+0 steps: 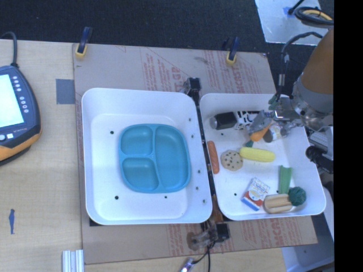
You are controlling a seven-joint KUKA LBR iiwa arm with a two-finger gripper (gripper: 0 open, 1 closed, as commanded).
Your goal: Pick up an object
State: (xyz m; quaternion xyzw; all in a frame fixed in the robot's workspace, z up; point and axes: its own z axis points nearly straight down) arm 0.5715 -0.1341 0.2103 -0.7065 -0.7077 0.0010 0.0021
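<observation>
Overhead, left bin (91, 152) holds a blue divided plate (154, 157); right bin (317, 208) holds a corn cob (257, 154), cookie (231, 160), hot dog (278, 203), broccoli (296, 195) and a small orange piece (258, 134). Gripper (271, 122) hangs low at the bin's far side, beside the orange piece; claw state: cannot tell

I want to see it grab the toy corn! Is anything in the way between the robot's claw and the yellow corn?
Nothing visible blocks it. The gripper is low in the right white bin, just above the yellow toy corn cob. A small orange carrot-like toy lies right by the gripper, between the two, and could get nudged.
</observation>
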